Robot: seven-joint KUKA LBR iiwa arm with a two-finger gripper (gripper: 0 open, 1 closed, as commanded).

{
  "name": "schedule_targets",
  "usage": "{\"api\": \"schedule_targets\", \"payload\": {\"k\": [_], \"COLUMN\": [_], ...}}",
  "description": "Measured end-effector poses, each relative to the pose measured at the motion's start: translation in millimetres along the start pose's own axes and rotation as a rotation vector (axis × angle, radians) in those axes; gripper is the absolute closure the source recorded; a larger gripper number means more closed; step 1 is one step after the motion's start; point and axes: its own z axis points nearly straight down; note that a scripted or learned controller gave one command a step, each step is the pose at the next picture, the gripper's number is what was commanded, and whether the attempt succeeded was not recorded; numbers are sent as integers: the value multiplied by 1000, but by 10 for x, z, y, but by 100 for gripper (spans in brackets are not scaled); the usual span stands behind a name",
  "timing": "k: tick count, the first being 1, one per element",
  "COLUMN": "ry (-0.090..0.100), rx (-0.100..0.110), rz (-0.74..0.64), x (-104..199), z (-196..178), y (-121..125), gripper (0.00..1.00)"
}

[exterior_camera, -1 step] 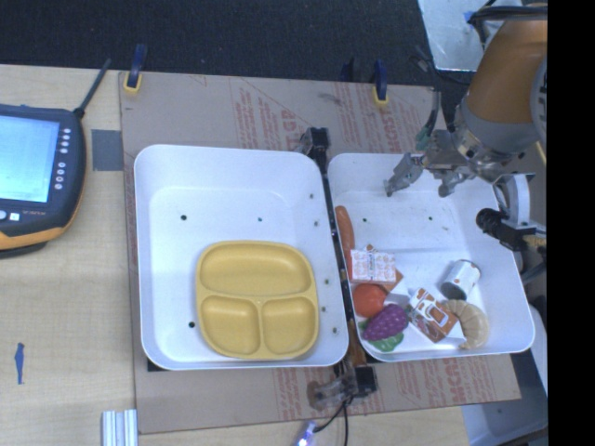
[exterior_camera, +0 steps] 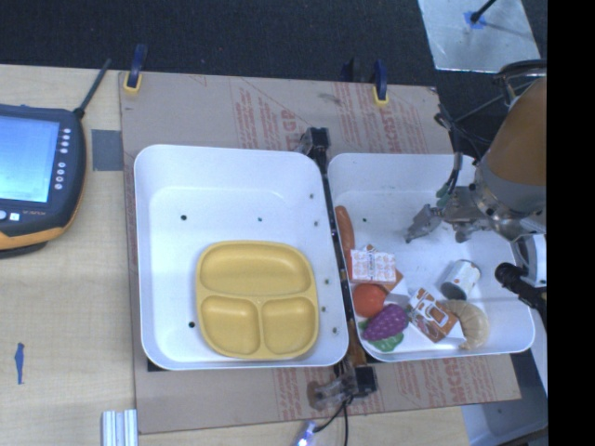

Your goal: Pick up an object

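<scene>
Faint red print repeats across the brown board (exterior_camera: 279,110) under the bins, too blurred to read; the small carton (exterior_camera: 374,266) and the packet (exterior_camera: 432,315) carry red-and-white labels whose words cannot be made out.

Two white bins sit side by side. The left bin (exterior_camera: 232,179) holds one yellow tray (exterior_camera: 257,299) with three compartments, its long side running left to right. The right bin (exterior_camera: 390,179) holds the loose things, gathered in its lower half: one hot dog (exterior_camera: 345,233) along the left wall, long axis running up and down the frame; one carton just right of it; one orange ball (exterior_camera: 369,299) below; one bunch of purple grapes (exterior_camera: 387,323) at the lower left corner; one packet, tilted; one white cup (exterior_camera: 460,276) on its side; one bread roll (exterior_camera: 471,322) at the lower right, curving upward.

The gripper (exterior_camera: 444,221) hangs over the bin's upper right, fingers spread, nothing between them, well apart from the pile.

A tablet (exterior_camera: 37,175) lies at the left edge.
</scene>
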Motion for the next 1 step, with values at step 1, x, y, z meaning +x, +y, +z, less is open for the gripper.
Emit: {"api": "schedule_targets", "payload": {"k": [1], "ry": [2], "rx": [0], "rz": [0], "x": [-312], "z": [655], "y": [952], "gripper": [0]}}
